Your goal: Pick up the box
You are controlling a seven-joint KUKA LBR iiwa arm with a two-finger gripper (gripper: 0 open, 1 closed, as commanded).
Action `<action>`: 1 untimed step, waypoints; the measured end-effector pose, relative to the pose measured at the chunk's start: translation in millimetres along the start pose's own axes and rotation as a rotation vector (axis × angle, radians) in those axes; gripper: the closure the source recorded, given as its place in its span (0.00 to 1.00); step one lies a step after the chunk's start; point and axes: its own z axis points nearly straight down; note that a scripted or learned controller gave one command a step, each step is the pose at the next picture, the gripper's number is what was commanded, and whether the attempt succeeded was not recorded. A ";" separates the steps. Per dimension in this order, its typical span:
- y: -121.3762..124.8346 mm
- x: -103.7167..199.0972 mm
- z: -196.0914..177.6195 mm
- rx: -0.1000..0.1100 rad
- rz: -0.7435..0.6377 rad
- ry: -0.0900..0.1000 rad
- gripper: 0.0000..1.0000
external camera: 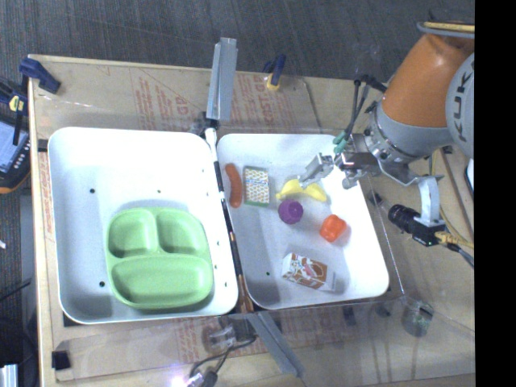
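The bench [145,95] — pale wood with red printing — bears two white bins side by side: left bin [72,160], right bin [363,256], their inner rims touching.

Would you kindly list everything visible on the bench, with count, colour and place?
divided plate: 1, green, left bin
toy sausage: 1, red-orange, right bin, far left side
patterned box: 1, green-edged, beside the sausage
toy banana: 1, yellow, right bin, far middle
purple ball: 1, right bin, centre
orange cup: 1, right bin, right of centre
carton: 1, white and brown, right bin, near side
clamps: 2, blue, bench's far edge
gripper: 1, grey, over the right bin's far side
arm: 1, grey and orange, right
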 end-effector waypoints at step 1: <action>59.1 42.5 109.4 0.001 0.059 -0.001 0.00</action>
